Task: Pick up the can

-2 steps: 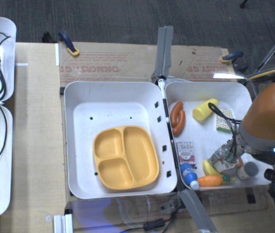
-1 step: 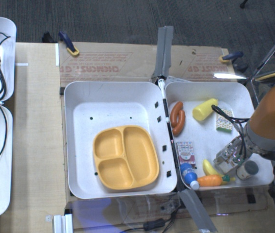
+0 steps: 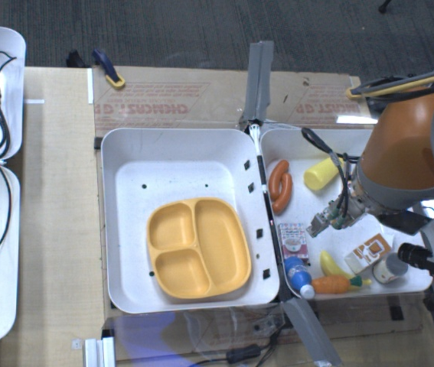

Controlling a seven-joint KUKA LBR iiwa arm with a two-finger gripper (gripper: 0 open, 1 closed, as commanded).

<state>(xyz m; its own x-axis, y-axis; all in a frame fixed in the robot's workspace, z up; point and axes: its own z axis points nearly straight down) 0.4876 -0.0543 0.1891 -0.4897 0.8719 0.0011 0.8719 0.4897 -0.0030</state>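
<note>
Lying in the bin's [image 3: 302,205] lower right corner, what looks like the can [image 3: 389,270] rests just beside a carton [image 3: 370,252], likely just scattered there among the clutter. The gripper [image 3: 330,220] hovers mid-bin, left of the can and apart from it; whether it is open or clenched I cannot tell.

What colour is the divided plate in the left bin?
Yellow-orange, plain; the divided plate shows best in the camera view.

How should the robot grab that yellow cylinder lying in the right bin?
Probably around the middle of the yellow plastic cylinder, coming straight down from above. It lies tilted on its side with bare bin floor along both long sides, so closing across its round body should work.
</note>
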